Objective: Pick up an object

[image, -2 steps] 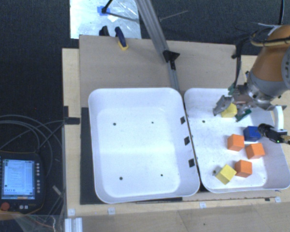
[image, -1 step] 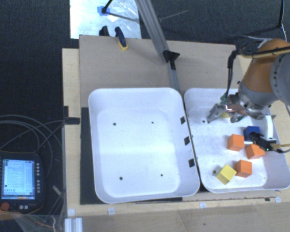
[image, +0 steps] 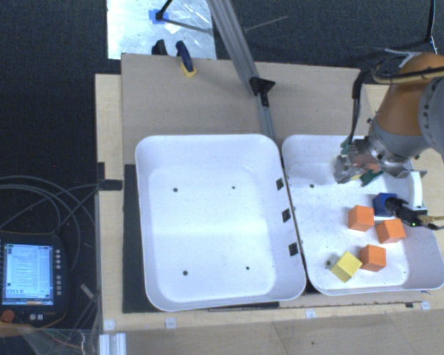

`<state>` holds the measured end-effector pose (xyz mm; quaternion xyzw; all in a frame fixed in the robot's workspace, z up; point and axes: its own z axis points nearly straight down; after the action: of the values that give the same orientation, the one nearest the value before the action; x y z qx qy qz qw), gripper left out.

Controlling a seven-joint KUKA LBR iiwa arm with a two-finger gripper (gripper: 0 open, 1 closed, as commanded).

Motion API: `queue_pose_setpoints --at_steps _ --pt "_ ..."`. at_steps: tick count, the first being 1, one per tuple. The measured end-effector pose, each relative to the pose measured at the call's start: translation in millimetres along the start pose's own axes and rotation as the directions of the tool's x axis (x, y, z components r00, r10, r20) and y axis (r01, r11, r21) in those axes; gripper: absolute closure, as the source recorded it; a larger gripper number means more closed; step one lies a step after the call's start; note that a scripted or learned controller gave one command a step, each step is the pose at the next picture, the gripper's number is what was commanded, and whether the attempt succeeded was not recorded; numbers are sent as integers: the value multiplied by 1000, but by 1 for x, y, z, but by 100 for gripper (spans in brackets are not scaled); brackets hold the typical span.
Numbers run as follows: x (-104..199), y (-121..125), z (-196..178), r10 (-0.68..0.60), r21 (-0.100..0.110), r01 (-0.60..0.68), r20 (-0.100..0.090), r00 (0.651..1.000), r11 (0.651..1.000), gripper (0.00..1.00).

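Three orange cubes and one yellow cube, all with matte faces, lie in the near right part of the right bin, which is smooth and white. A blue thing just beyond them is partly covered. The hand hangs over the bin's far part. It is too blurred to tell if it is clenched or released.

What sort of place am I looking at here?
Probably a robotics test lab: a robot arm, two white bins, coloured blocks in the right one, a handheld control screen beside the bench.
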<state>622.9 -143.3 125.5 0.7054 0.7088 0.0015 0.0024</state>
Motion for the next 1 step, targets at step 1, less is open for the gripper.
queue_pose_setpoints --at_steps 1 --pt "3 -8 -54 1 -1 -1 0 1000 1000 100"
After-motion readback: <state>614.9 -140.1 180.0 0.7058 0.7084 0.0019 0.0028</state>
